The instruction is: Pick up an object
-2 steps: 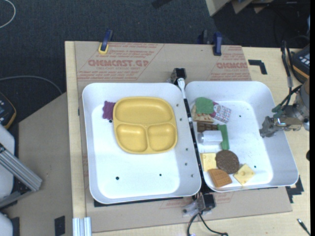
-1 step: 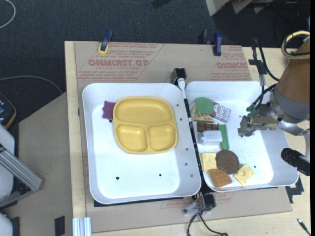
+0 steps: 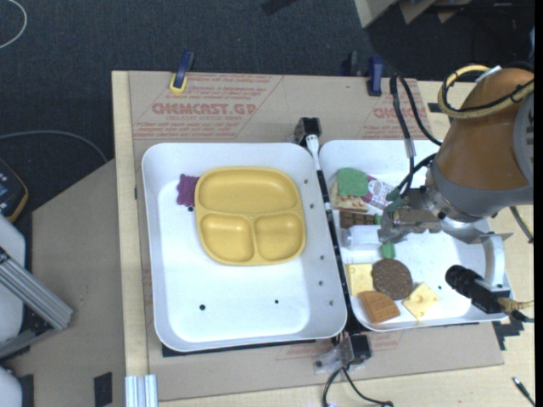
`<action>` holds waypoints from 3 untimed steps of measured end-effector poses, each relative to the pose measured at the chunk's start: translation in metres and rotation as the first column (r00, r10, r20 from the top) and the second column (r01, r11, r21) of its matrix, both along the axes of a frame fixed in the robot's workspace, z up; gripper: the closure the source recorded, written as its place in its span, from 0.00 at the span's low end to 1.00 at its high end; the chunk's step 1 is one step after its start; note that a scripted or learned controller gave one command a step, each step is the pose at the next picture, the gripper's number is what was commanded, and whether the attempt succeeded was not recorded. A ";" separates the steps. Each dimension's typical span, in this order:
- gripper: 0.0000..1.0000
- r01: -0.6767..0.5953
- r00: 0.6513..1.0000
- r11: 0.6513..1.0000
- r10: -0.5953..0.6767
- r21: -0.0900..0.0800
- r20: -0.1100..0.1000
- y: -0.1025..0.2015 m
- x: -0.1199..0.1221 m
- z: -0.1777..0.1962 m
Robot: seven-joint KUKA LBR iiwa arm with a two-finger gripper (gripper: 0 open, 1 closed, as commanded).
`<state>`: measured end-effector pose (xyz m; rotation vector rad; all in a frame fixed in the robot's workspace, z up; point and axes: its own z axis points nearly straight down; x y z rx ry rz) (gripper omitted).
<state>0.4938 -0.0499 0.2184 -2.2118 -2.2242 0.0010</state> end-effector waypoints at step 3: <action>1.00 0.006 1.000 1.000 -0.006 -0.002 0.000 0.068 -0.010 0.002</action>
